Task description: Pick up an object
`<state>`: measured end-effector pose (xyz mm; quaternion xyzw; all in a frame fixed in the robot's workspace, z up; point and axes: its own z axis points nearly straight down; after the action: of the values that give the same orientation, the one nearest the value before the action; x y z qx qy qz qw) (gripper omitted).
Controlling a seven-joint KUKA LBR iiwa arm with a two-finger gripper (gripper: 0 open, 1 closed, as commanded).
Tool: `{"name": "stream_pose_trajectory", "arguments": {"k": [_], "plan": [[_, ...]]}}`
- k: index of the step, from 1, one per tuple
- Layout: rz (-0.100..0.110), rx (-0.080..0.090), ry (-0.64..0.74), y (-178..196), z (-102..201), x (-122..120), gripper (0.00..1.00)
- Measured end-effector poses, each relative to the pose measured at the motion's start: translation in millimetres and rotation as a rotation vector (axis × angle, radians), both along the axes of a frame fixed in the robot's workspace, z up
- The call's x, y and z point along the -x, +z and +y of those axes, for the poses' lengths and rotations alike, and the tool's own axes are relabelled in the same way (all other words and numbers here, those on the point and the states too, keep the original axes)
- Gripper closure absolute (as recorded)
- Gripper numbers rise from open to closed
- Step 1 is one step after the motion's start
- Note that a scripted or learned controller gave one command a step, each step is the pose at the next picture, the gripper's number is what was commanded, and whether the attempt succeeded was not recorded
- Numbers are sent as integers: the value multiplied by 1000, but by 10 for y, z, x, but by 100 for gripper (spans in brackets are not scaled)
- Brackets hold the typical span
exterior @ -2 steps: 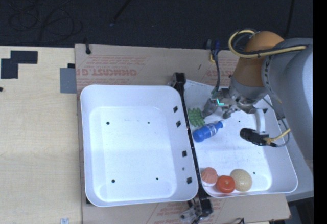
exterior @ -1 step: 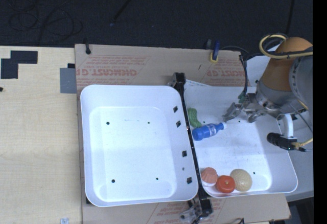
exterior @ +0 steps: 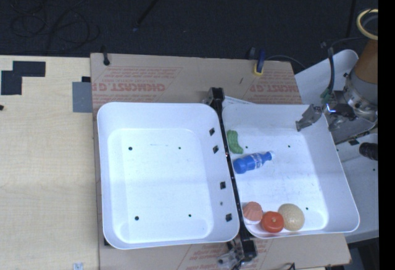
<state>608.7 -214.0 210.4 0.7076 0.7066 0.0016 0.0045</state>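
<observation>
Red ball (exterior: 272, 222) well apart from end effector (exterior: 307, 121)

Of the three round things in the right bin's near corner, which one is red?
The red ball, the middle one. The pink one lies to its left by the divider; the pale tan one to its right.

two bins sit side by side on the bench, the left bin (exterior: 160, 176) touching the right bin (exterior: 321, 164) along a shared middle edge. in the right bin, a bottle (exterior: 251, 162) lies near that middle edge, with a small soft piece (exterior: 234, 140) just behind it. three round things (exterior: 272, 218) sit close together at the front edge. the gripper (exterior: 311, 116) hangs over the right bin's back right corner.
</observation>
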Motion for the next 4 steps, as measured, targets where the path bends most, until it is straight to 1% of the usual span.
{"name": "stream_pose_trajectory", "arguments": {"k": [1, 2, 3, 4], "plan": [[16, -6, -1, -324, 8, 500, 0], [12, -5, 1, -278, 14, 579, 0], [7, -4, 2, 97, -1, 587, 0], [9, -4, -2, 231, -4, 659, 0]]}}
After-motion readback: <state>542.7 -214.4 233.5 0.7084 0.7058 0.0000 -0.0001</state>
